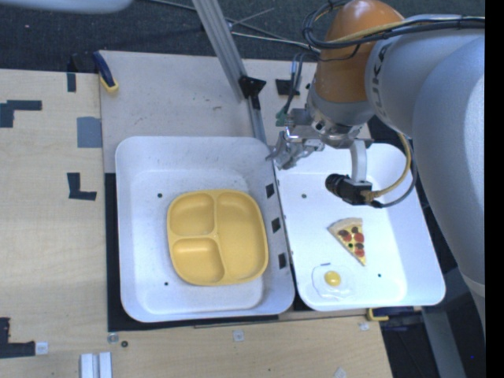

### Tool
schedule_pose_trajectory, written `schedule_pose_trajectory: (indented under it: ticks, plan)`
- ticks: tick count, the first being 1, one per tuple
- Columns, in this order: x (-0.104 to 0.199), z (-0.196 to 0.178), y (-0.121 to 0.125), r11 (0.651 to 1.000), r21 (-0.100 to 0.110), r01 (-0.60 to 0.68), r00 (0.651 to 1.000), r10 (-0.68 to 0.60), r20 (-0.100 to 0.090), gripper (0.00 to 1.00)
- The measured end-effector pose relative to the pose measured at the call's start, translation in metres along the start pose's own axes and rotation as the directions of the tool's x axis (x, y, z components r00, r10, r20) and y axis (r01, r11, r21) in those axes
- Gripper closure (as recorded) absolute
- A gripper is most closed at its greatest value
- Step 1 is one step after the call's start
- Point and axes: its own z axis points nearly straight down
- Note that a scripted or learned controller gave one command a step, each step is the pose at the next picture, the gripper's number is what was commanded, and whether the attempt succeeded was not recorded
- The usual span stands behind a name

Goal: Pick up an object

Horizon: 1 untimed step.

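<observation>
I see the arm (409, 77) reaching in from the right, its orange band above the wrist over the far edge of the right bin (409, 211). The gripper (293, 150) sits at the far left corner of that bin, close to the divide between the two bins. I cannot tell from this angle how the gripper is set; nothing is visibly held in it.

Candidate objects in the right bin: a toy pizza slice (350, 239) lies flat near the middle, point toward the near right. A toy fried egg (331, 279) lies just nearer the front edge, apart from the slice. Both are well apart from the gripper.

The left bin (142, 211) holds a yellow divided plate (216, 237) with three compartments, lying flat toward its near right. Both bins rest side by side on the surface (47, 211).
</observation>
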Motion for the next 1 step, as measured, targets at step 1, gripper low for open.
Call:
schedule_pose_trajectory:
  ticks: [1]
  plan:
    - [0.0543, -0.0120, -0.0110, 1.000, -0.002, 0.001, 1.000, -0.001, -0.001, 1.00]
